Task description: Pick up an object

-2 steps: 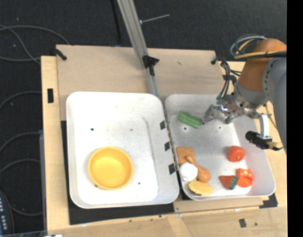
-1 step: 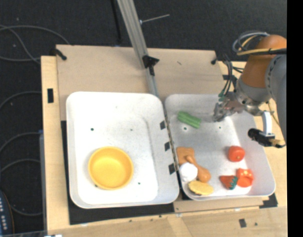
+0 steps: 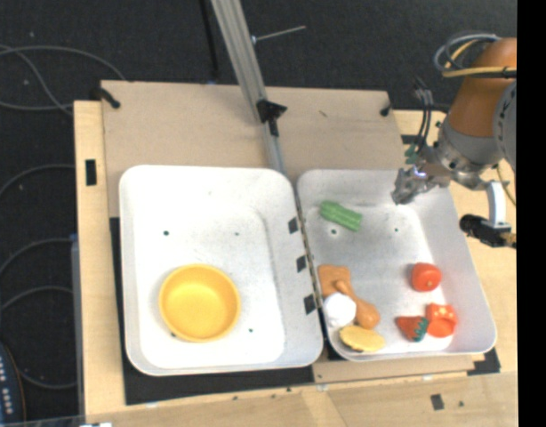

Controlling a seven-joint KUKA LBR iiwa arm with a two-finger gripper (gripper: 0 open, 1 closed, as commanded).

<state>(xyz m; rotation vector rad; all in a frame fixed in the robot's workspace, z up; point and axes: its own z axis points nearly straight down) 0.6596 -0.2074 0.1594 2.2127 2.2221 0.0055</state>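
Observation:
My gripper (image 3: 406, 189) hangs over the far right corner of the right bin (image 3: 451, 229), with nothing seen between its fingers. A green pod-shaped object (image 3: 341, 215) lies to its left near the bin's back. A red tomato (image 3: 424, 277) sits at the right side. At the front right lie a red pepper (image 3: 441, 319) and a red strawberry-like piece (image 3: 412, 327). Along the left front edge cluster an orange piece (image 3: 335, 279), a white ball (image 3: 339, 309), a brown piece (image 3: 367, 313) and a yellow oval (image 3: 362, 338).
The left bin (image 3: 166, 212) holds a yellow bowl (image 3: 199, 302) at its front. A slanted metal pole (image 3: 242, 56) rises behind the bins. Cables lie on the dark floor at the left.

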